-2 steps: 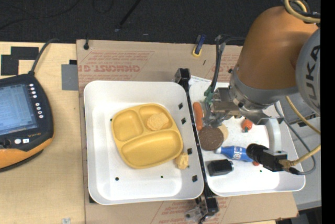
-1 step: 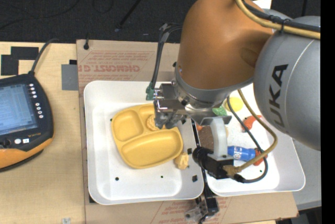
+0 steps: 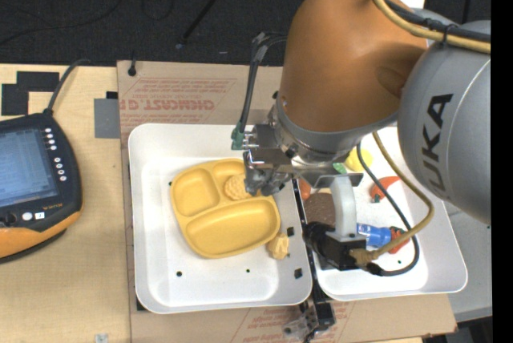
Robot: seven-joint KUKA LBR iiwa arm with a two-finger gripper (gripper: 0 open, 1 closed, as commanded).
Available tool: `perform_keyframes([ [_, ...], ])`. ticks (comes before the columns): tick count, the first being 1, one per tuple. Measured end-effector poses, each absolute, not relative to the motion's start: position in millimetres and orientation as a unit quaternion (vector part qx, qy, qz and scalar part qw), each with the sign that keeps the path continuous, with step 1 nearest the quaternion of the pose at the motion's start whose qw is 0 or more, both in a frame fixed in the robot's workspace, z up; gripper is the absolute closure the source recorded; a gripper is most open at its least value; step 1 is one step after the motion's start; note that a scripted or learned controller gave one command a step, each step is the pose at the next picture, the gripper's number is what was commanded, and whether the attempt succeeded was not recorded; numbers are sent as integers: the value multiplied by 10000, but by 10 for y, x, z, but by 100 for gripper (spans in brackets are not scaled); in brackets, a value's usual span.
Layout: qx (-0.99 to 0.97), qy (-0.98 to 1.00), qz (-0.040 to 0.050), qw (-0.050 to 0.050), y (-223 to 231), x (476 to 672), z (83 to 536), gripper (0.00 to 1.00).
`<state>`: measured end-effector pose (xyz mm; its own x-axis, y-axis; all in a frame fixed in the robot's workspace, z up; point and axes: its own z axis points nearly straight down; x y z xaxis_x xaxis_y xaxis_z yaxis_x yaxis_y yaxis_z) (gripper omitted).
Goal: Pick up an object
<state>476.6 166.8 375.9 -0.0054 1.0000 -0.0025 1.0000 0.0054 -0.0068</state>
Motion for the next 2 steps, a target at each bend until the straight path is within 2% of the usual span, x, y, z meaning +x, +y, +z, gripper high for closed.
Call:
perform_keyframes([
  [2, -6991, -7149, 73, 31, 1702, 4755, 3939, 100],
])
